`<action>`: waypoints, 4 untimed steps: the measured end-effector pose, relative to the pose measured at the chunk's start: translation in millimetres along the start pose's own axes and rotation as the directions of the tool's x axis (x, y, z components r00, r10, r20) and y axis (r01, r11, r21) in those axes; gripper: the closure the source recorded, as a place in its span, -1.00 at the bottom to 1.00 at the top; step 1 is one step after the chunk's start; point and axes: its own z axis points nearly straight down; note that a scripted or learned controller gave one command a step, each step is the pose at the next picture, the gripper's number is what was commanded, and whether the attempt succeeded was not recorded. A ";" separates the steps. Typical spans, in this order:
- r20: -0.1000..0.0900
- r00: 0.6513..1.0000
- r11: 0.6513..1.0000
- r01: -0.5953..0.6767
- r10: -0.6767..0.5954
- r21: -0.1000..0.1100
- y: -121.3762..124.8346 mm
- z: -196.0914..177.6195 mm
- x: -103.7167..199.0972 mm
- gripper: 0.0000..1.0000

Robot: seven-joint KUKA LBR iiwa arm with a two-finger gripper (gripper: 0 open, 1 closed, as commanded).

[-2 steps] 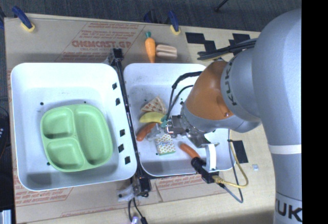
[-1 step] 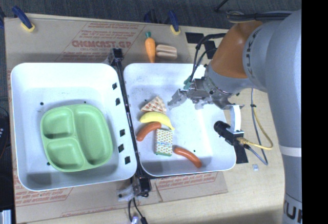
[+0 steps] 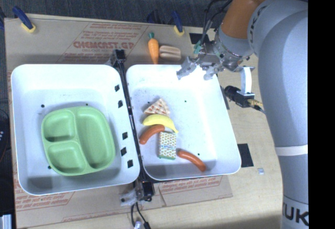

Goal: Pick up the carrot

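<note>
The grey KUKA arm with its orange wrist band [image 3: 261, 29] fills the 3 o'clock side of the view and bends in toward 1 o'clock, carrying the two-finger gripper [image 3: 198, 69] over the far rim of the right-hand shallow white bin [image 3: 220, 133]. Whether the jaws are spread or pressed together I cannot tell; nothing is seen between them.

The left-hand shallow white bin [image 3: 26, 118] sits toward 9 o'clock and holds a pale green three-compartment plastic plate [image 3: 78, 140], lying flat near its middle.

In the right bin, toy foods lie bunched toward 6 o'clock: a tan triangular wedge like a sandwich piece [image 3: 159, 106], a yellow banana-shaped piece [image 3: 159, 122] touching it on the near side, an orange-red sausage [image 3: 151, 133] just beside the banana, a patterned green-and-white block [image 3: 167, 145], and a second orange-red sausage [image 3: 191, 159] at the near edge. They look scattered rather than arranged, probably left loose as distractors.

The task's thing, the small orange toy carrot with a green top [image 3: 153, 49], lies outside both bins on the brown cardboard sheet [image 3: 94, 39] at about 12 o'clock, beyond the right bin's far-left corner, with a tan and brown bun-like piece [image 3: 169, 53] touching or just beside it toward 3 o'clock.

The gripper stands near the carrot but apart from it, toward 3 o'clock, so the pick appears not yet begun. The neighbouring bun may crowd a finger.
</note>
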 end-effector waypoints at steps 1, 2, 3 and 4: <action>-0.002 0.985 0.985 -0.173 0.173 0.005 10.0 114.1 -35.0 -1.00; 0.000 0.911 0.911 -0.412 0.412 0.000 9.3 -274.0 -25.8 -1.00; 0.001 0.899 0.899 -0.438 0.438 0.006 7.2 -121.9 17.4 -1.00; 0.002 0.768 0.768 -0.640 0.640 0.006 5.3 -45.9 56.4 -1.00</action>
